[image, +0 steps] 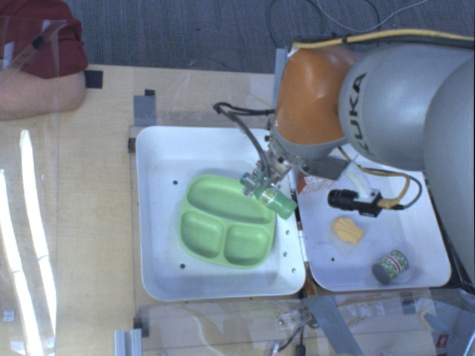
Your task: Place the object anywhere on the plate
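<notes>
Pale wooden table (74,199) carries two white bins, and you'll find the green plate (223,221) in the left bin (159,273). Your gripper (261,182) hangs at the plate's far right rim, its fingers pinching a small green object (280,202). That object's long axis slants toward the near right, out past the rim. You'd likely want it carried left, over a compartment, before letting go. Right bin (430,273) holds a yellow piece (347,231) and a small can (391,265).
</notes>
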You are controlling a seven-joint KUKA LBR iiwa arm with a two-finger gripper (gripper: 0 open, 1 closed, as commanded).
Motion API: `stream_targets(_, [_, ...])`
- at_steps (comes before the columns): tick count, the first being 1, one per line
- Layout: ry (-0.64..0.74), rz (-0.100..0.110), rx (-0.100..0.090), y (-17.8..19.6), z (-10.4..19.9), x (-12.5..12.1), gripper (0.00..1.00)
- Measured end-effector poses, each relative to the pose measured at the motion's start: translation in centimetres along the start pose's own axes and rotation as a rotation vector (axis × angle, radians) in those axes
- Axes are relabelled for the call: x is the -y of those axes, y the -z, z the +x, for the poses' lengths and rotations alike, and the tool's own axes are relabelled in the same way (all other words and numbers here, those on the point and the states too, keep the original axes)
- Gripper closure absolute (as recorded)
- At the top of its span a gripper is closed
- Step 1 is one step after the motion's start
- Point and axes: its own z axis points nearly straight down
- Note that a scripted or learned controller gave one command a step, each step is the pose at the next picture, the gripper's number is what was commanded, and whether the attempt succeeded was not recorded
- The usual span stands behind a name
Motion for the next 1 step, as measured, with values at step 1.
stream_targets(1, [-0.001,0.000,0.000,0.01,-0.05,0.03,0.00])
